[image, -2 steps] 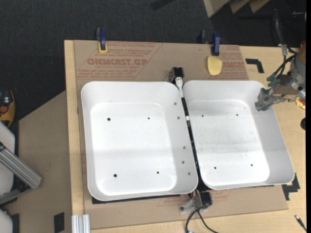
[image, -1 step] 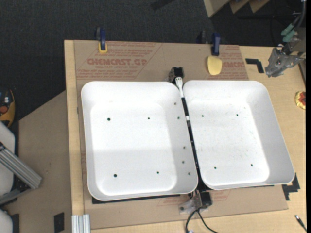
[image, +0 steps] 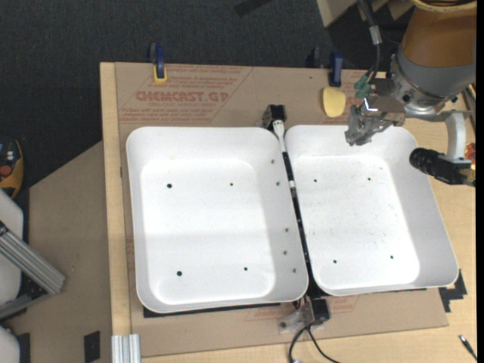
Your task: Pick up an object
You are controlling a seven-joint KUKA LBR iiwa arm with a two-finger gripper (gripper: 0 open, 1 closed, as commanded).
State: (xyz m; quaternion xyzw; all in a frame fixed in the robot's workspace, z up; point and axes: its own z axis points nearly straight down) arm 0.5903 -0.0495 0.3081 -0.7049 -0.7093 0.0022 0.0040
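Grey two-finger gripper [image: 361, 134] hangs over far rim of right shallow white plastic bin [image: 423, 225]; fingers blurred, opening cannot be told. Pale yellow rounded object [image: 333, 101], probably foam, lies on bench beyond bin, beside gripper, likely out of programmed reach.

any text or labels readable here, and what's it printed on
"CHEMCAST GP" in red, on the brown board under the two bins, near its far edge.
A smaller red line runs beneath it on the same board: too blurred to read.
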